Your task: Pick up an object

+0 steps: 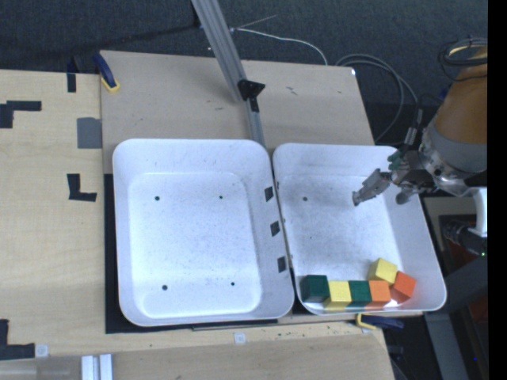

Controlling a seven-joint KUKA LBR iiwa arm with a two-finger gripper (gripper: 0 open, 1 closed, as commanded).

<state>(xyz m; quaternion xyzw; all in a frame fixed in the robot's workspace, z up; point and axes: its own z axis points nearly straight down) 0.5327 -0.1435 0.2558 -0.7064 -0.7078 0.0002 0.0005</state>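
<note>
Bench [317, 93], wood, carries 2 shallow white bins side by side.

- Left bin [127, 212]: speckled floor, no blocks seen in it.
- Right bin [317, 161]: all blocks bunched at its 5–6 o'clock corner, along the near wall.
- Blocks, row from 9 to 3 o'clock: dark green block [315, 286], yellow block [339, 292], green block [359, 291], orange block [379, 291], touching side to side. Second yellow block [385, 270] sits just behind, tilted; second orange block [404, 284] at the row's 3 o'clock end, also tilted.
- Gripper [379, 188]: over right bin at its 2–3 o'clock side, well apart from the blocks. Fingers spread, released, nothing between them.

Progress (est.): nothing lifted; no object picked. Left to do: move toward 5 o'clock, descend on a block, clamp, raise. Tight packing against wall prob. makes finger entry awkward; tilted outer blocks look easiest.

Hard to make out: arm cut off at the picture's 3 o'clock edge; gripper height above bin floor unclear; block faces against near wall hidden.
</note>
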